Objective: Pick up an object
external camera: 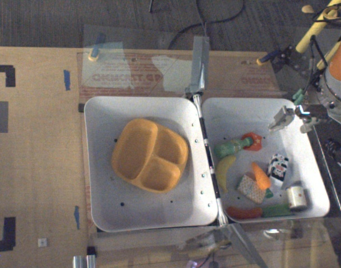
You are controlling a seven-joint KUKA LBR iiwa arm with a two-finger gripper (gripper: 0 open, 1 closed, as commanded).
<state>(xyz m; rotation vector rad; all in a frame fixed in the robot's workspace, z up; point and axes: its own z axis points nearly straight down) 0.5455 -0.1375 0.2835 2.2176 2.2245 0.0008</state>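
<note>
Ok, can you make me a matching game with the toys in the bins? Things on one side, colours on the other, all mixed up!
Things:
1. divided plate in the left bin
2. banana
3. carrot
4. little can

Colours:
A. yellow
B. silver-grey
C. yellow-orange
D. orange with a green end

Pairs: 1-C, 2-A, 3-D, 4-B
</note>
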